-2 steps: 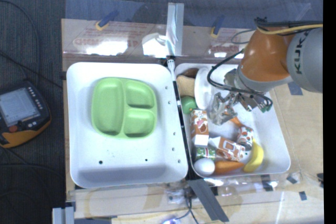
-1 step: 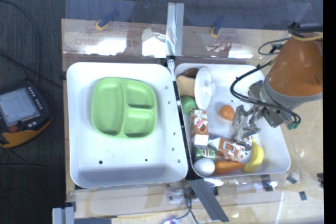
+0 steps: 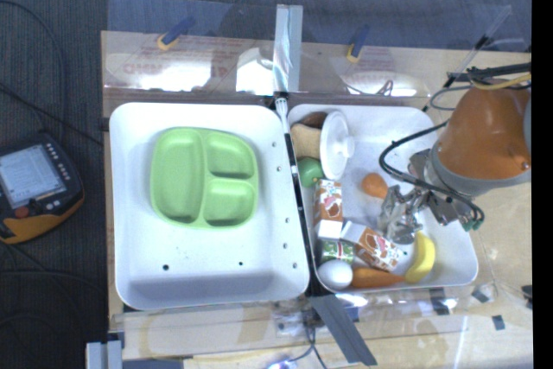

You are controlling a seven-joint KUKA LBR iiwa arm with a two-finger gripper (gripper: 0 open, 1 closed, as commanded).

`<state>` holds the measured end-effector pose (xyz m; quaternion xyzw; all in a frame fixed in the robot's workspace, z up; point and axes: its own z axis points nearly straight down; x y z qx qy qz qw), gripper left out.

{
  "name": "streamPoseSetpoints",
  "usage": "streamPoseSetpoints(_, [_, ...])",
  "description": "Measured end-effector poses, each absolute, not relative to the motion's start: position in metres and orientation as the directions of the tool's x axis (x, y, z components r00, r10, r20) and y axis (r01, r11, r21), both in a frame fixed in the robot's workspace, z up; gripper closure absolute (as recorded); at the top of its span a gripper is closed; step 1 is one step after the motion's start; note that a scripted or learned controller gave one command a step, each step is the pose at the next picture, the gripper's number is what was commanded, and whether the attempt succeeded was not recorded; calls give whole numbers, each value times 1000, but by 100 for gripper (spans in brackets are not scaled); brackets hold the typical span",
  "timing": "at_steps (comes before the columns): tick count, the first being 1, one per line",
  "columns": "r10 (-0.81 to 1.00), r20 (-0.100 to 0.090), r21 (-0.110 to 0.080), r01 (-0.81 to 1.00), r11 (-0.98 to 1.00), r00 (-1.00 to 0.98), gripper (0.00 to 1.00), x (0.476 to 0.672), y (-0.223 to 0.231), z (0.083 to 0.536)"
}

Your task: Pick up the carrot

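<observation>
Whether the fingers are sitting apart or together cannot be told; the gripper (image 3: 402, 216) is hanging low in the right bin (image 3: 451, 270), just beside the banana (image 3: 422, 257). Left of the banana, the carrot (image 3: 373, 278) is lying along the bin's near wall, touching an egg (image 3: 335, 275).

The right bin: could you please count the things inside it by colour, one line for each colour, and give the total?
Orange: 2, a carrot and a small orange piece
Yellow: 1, a banana
White: 2, an egg and a cup
Green: 1, a ball
Printed cartons: 3
Tan: 1, a bread-like piece
Total: 10
</observation>
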<state>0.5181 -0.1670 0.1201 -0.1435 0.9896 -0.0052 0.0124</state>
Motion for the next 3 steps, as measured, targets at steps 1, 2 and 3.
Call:
streamPoseSetpoints(1, [-13, -12, -2, -13, 1000, -1000, 100, 629, -173, 92])
streamPoseSetpoints(2, [-116, -13, -5, -116, 993, -993, 100, 578, -161, 181])
streamPoseSetpoints(3, [-378, 1, 1, -378, 926, -926, 100, 499, -130, 141])
